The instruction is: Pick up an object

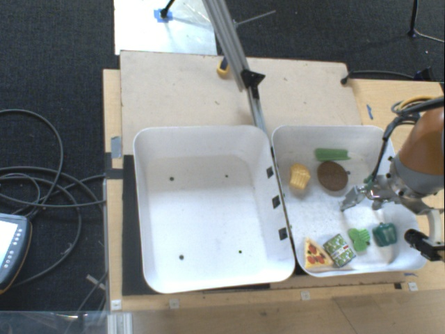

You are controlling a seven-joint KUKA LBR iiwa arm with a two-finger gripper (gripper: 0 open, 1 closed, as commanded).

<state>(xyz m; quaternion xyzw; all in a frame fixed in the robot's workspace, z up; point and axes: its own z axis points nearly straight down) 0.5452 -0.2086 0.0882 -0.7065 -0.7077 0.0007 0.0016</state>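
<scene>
Landmark: the right bin (pixel 285 186), one of two shallow white bins lying side by side on the bench (pixel 181 89); all places below are given relative to it.
Left bin (pixel 149 207): touching the right bin's left wall along a shared edge marked with small black clips.
Arm (pixel 425 152): reaching in over the right bin's right rim, its orange band showing above the wrist.
Gripper (pixel 358 197): hanging over the right bin's floor, right of centre; its metal fingers (pixel 350 200) are pointing toward the bin's middle. How far they are parted cannot be told from this slant, and nothing is showing between them.
Brown disc (pixel 333 176): lying in the right bin's upper middle, just beside the fingertips to their upper left, apart from them.
Green bar (pixel 332 154): lying just above the brown disc, near the bin's far wall.
Yellow corn piece (pixel 300 177): sitting near the bin's left wall, beside the brown disc.
Pizza slice (pixel 316 254): resting at the bin's near-left corner.
Green patterned block (pixel 338 250): touching the pizza slice on its right.
Bright green piece (pixel 359 239): lying just right of the patterned block, below the gripper.
Dark green piece (pixel 384 234): lying near the bin's right rim, under the wrist.
</scene>
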